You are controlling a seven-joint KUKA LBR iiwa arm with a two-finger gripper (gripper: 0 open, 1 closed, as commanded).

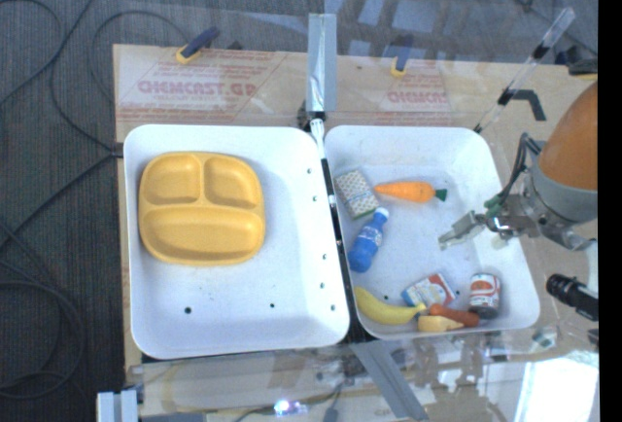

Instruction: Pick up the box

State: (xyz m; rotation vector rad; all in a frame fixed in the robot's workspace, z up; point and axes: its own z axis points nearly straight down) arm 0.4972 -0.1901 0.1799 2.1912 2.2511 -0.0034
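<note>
A small box point(355, 192) with a speckled green and tan face lies tilted near the left wall of the right bin point(408, 140). My gripper point(478, 224) hangs over the right side of that bin, well to the right of the box and apart from it. The arm's orange band shows at the right edge. Nothing is seen in the gripper's grasp.
The right bin also holds an orange carrot point(404, 192), a blue bottle point(367, 240), a banana point(384, 306), a small red and white carton point(429, 291), a can point(484, 292) and a reddish sausage-like item point(449, 318). A yellow divided tray point(201, 206) lies in the left bin point(233, 313).
</note>
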